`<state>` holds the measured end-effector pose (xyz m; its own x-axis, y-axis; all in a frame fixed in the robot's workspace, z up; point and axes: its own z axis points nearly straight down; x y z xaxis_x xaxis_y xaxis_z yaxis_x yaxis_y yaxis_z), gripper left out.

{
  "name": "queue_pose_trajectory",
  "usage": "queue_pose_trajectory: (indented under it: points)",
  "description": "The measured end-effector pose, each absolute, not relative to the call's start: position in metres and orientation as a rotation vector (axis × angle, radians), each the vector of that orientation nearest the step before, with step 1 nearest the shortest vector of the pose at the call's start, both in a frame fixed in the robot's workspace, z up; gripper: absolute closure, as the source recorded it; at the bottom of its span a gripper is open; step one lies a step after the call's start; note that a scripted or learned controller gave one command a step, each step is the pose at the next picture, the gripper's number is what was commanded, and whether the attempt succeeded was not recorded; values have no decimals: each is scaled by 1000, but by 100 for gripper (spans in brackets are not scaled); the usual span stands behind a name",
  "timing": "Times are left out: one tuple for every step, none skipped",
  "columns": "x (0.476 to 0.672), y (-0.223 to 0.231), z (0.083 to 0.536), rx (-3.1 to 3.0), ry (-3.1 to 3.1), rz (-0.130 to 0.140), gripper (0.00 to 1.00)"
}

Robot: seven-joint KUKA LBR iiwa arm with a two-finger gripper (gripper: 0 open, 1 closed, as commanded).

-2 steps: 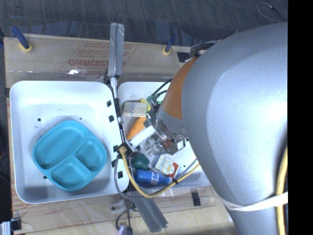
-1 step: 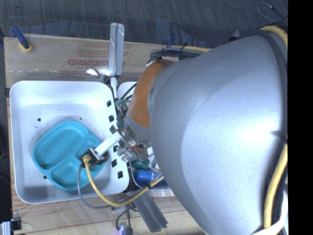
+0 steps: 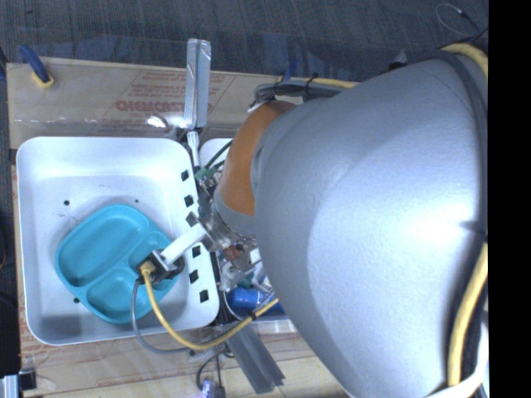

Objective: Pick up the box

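My gripper [image 3: 236,260] hangs below the orange wrist band, low over the left end of the right bin [image 3: 214,152]. The big grey arm covers most of that bin and what lies in it. Just under the gripper a small blue thing [image 3: 246,298] with pale bits beside it peeks out near the bin's front edge. I cannot tell what it is, nor whether the gripper touches it.
The left bin [image 3: 41,222] holds a turquoise divided plate [image 3: 108,259] at its front right. A metal bar [image 3: 197,85] stands upright behind the wall between the two bins. Cardboard lines the bench behind the bins.
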<state>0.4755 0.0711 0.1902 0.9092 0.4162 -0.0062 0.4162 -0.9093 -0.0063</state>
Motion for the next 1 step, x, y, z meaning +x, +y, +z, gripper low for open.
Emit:
queue_pose_trajectory:
  points:
    - [475, 190, 147, -3111, -433, 7, 0]
